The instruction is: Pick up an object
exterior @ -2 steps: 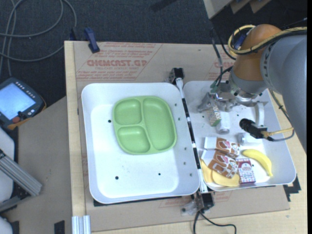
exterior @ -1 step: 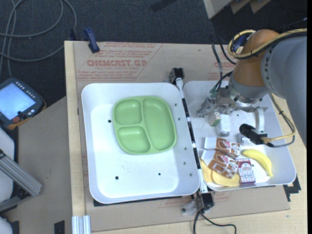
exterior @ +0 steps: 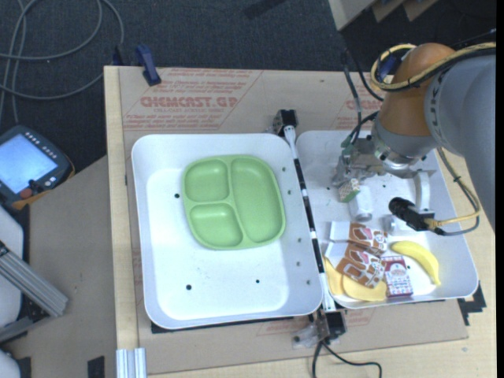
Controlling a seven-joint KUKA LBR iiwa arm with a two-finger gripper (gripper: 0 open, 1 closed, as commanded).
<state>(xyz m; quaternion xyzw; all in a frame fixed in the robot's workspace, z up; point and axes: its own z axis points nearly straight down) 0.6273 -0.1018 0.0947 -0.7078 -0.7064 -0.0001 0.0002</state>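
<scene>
My gripper (exterior: 350, 183) hangs low over the upper middle of the right bin (exterior: 466, 268), with the grey arm and its orange band behind it. A small pale cylinder (exterior: 363, 206) lies just below and to the right of the gripper, very close to it. Whether they touch is unclear. Further toward the bin's front lie a yellow banana (exterior: 418, 257), a brown-and-white packet (exterior: 361, 259), a small red-and-white box (exterior: 398, 279) and a flat yellow piece (exterior: 359, 291).
The left bin (exterior: 161, 219) holds a green divided plate (exterior: 234, 201). A black rail (exterior: 305, 203) runs between the two bins. A blue clip (exterior: 146, 64) lies on the cardboard behind the left bin.
</scene>
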